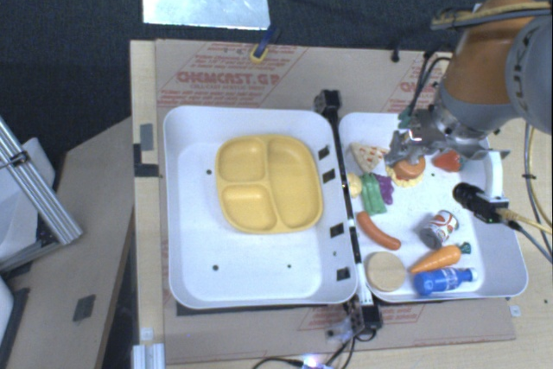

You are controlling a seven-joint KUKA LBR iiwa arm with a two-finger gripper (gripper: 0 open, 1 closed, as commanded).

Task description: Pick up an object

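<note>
One fixed camera looks down at a slant on both white bins [181, 212], arm [492, 65] entering from right.

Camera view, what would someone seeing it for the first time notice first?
Probably the yellow divided tray, alone in the left bin. Next, the grey and orange arm reaching in from the right, its gripper low over the right bin, among toy foods like a carrot and a blue bottle.

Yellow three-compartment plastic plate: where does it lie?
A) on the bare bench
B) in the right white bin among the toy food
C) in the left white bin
C: the yellow three-compartment plastic plate lies flat in the left white bin, apart from the toy food.
</note>
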